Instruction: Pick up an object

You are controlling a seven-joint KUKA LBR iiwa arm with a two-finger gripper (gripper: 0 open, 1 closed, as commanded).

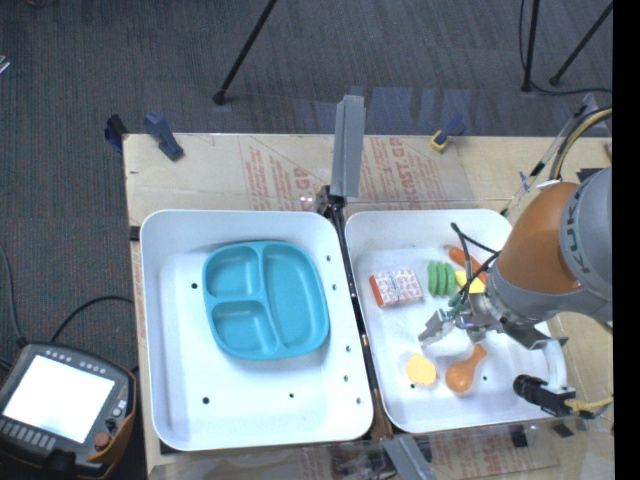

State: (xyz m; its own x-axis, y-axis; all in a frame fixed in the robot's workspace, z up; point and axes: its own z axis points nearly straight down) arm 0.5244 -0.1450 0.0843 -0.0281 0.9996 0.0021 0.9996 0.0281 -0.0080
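Camera view shows the glossy blue three-part plate [266,298] in the left white bin [160,368], while the arm's jaws [442,325], empty and spread partway, hang over the right bin [400,408] between a patterned box [396,287] and a rounded orange drumstick toy [464,371], beside a yellow lemon shape [421,370].

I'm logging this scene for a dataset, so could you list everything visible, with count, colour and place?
bins: 2, white, side by side on the bench
divided plate: 1, blue, left bin
small box: 1, red and white, right bin, upper left
green item: 1, green, right bin, beside the box
yellow item: 1, yellow, right bin, near front
drumstick-shaped toy: 1, orange, right of the yellow item
pendant: 1, dark with lit screen, floor at lower left
arm: 1, grey and orange, over right bin
gripper: 1, metallic, above the bin floor
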